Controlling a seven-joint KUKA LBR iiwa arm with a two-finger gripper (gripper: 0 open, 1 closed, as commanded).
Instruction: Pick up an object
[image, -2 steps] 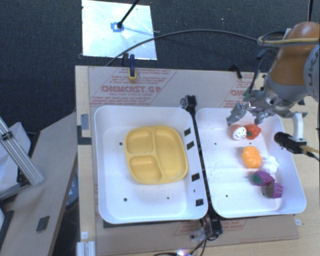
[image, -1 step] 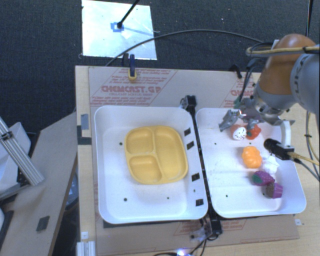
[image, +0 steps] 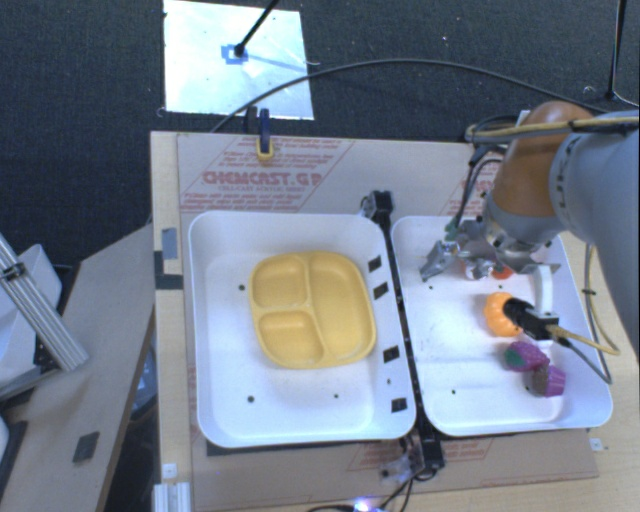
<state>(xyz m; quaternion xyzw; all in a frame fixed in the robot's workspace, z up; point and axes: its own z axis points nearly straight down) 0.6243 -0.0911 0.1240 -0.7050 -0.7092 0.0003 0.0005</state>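
Two white bins (image: 300, 425): we count one yellow tray (image: 310, 308) left, one orange (image: 497, 314) and two purple objects (image: 535, 367) right; gripper (image: 447, 258) state unclear.

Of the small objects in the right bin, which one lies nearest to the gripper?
The orange object, just below the gripper. The purple object lies farther toward the bin's near right corner.

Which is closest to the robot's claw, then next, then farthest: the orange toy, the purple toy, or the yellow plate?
Measured from the gripper in the camera view:
1. Orange toy, right bin, just below and right of the claw.
2. Purple toy, right bin, farther down toward the front.
3. Yellow plate, middle of the left bin.
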